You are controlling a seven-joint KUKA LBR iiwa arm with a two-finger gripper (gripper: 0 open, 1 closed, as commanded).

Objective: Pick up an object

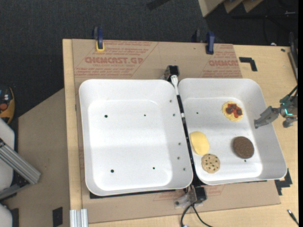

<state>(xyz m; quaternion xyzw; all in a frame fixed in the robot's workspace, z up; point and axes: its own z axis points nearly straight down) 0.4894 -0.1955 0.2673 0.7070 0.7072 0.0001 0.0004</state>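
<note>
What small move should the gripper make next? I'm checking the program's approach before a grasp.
Probably a short move leftward over the right bin toward the dark brown cookie. The gripper sits at the bin's right rim with nothing between its fingers, and that cookie lies near it, apart from the other items.

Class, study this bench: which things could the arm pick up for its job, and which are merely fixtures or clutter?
For the job: small pizza, brown cookie, yellow piece, chip cookie, gripper.

Just about: left bin, right bin, blue clamps, cardboard sheet.
</note>
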